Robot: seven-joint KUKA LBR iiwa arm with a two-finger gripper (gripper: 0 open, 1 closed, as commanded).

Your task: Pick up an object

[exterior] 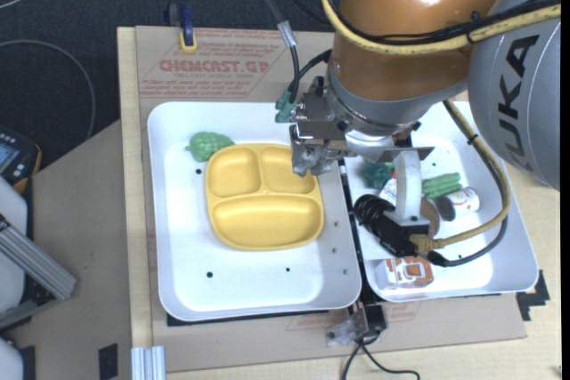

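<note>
The hand point(307, 157) hangs over the right rim of the yellow divided plate point(264, 196) in the left bin point(174, 218); whether it is open or closed I cannot tell. Coming down here, it may strike the rim and tip the plate. The board point(223, 62) at the far side reads "CHEMCAST GP"; the arm point(525, 58) shows "KU".

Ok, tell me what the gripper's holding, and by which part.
Cannot be told: the gripper sits over the yellow divided plastic plate's right rim, its tips unclear.
</note>
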